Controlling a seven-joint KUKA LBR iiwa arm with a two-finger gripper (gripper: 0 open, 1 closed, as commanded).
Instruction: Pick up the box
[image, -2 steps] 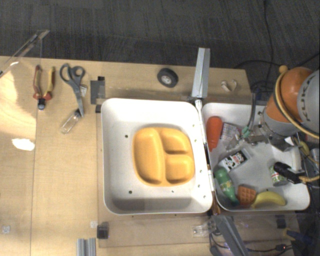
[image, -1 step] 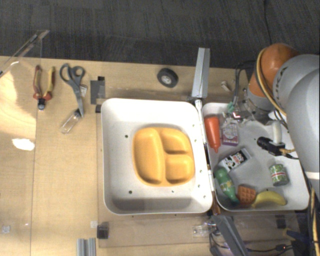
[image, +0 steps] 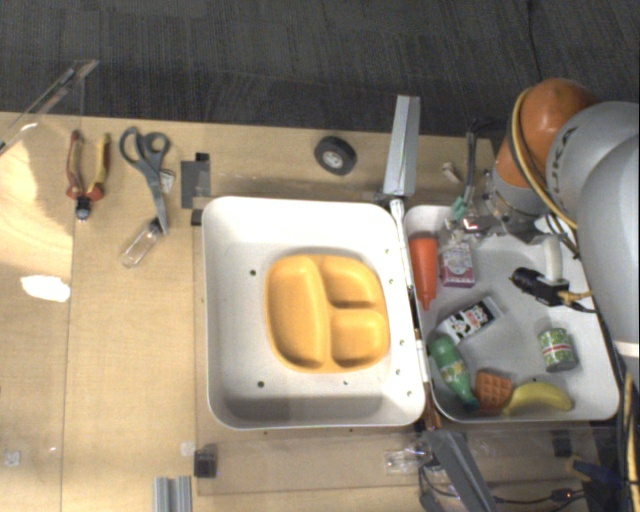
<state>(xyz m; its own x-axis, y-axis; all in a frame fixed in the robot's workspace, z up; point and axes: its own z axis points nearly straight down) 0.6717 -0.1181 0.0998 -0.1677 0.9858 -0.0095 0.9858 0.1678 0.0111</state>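
Camera view
Arm (image: 590, 150): grey with an orange band, reaching in from the right over the far end of the right bin.
Claw (image: 466, 222): low over the far left corner of the right bin, right at the far end of the box; whether it is released or clenched I cannot tell, as the wrist and cables hide that part.
Box (image: 457, 263): small, pink and white, lying flat in the far left part of the right bin, just beside the carrot and just below the claw; it rests on the bin floor.
Right bin (image: 585, 300): white and shallow, carrying all the small things.
Carrot (image: 424, 268): orange, lying lengthwise along the bin's left wall.
Carton (image: 468, 320): black and white, tilted, near the bin's middle.
Bottle (image: 450, 368): green, at the near left, touching the waffle.
Waffle (image: 492, 388): brown, at the near edge, between the bottle and the banana.
Banana (image: 540, 398): yellow, along the near wall.
Can (image: 558, 349): green with a red label, upright, right of the middle.
Left bin (image: 235, 300): white, holding a yellow tray (image: 325, 310) with three compartments at its centre.
Tabletop (image: 110, 380): pale wood; pliers (image: 85, 172) and scissors (image: 150, 175) lie at the far left, and a tape roll (image: 335, 154) sits beyond the left bin.
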